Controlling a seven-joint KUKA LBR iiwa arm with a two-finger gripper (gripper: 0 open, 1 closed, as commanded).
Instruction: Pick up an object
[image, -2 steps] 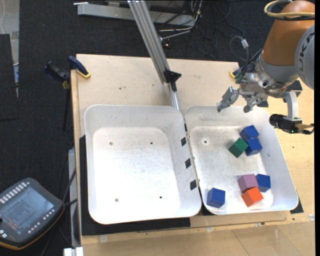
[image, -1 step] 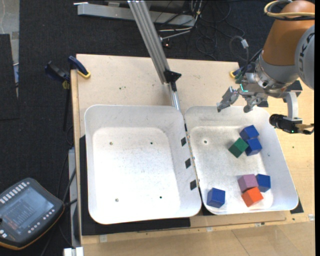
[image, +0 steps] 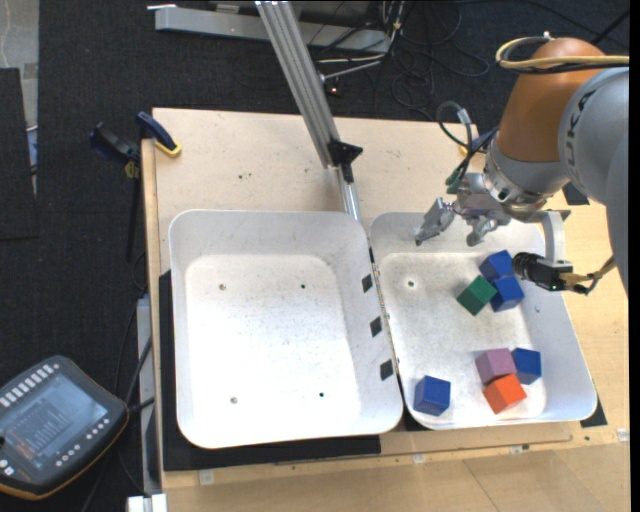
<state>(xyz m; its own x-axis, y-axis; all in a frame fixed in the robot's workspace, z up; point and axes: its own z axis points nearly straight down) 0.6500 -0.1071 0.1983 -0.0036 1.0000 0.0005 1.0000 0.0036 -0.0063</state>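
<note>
Even overhead light falls flat across your bench (image: 250, 150), bright on wood and bins. You get soft, short shadows: one beneath the arm (image: 560, 110) on the right bin (image: 420, 270), small ones beside each block. The left bin (image: 260, 320) reads near white without blown glare. The dark floor at top stays dim. Focus holds throughout, though you see mild grain and slight softness at the corners.

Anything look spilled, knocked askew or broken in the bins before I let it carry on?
Nothing stands out. All the blocks sit inside the right bin: two blue blocks beside a green block, a purple block, an orange block and two more blue ones. The gripper hangs open over the bin's far edge, holding nothing.
</note>
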